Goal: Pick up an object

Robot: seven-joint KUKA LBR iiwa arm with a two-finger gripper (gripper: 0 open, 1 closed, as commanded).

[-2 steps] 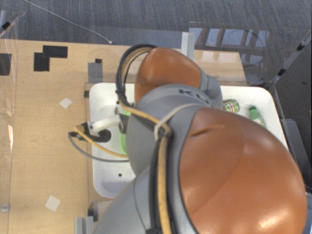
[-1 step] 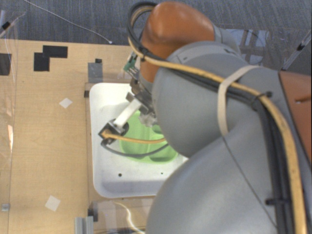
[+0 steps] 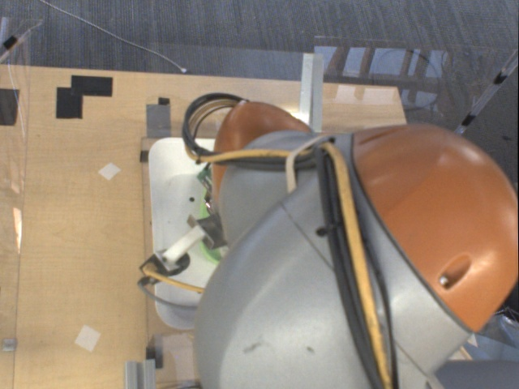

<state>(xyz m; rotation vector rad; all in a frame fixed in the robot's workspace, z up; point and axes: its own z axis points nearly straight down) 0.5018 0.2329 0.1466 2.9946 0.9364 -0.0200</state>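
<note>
My grey arm (image 3: 324, 282) with its orange band (image 3: 430, 217) fills the middle and right of the camera view and covers most of the bins. Its wrist reaches down into the left white bin (image 3: 166, 193). The gripper (image 3: 208, 221) sits low in that bin, mostly hidden by the arm's body. A small patch of a green object (image 3: 212, 254) peeks out right beside the gripper, under the arm's edge. Whether the gripper touches it cannot be made out. A white bracket (image 3: 182, 245) with a yellow cable juts out to the left of the gripper.
A black cable loop (image 3: 203, 116) hangs over the bin's far edge. The wooden bench (image 3: 73, 241) lies to the left, with black markers (image 3: 81, 94) at its far side. A clear screen (image 3: 381, 71) stands behind the bins.
</note>
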